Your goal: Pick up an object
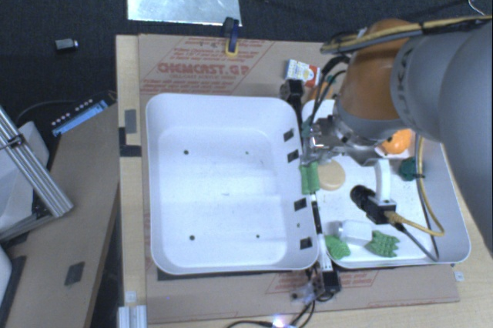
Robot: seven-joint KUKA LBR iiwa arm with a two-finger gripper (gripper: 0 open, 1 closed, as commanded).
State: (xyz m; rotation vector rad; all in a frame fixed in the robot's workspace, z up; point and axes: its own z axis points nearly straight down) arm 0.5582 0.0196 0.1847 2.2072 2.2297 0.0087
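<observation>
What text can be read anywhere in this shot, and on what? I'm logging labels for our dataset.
"CHEMCAST" followed by a few unclear letters, in red print on the brown board behind the left bin.
Red print on the board's front edge: too blurred to read.
Small package behind the right bin: print too small to read.

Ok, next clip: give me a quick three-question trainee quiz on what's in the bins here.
1. True or false: the arm reaches over the right bin.
2. Which lies nearest the right bin's front edge? A) the orange ball B) the green toy C) the tan disc
3. Fill in: the tan disc lies close to the ____ between the two bins.

Key: 1 true; 2 B; 3 divide. The left bin has small dark dots on its floor. The view does not settle how the pincer stands.
</observation>
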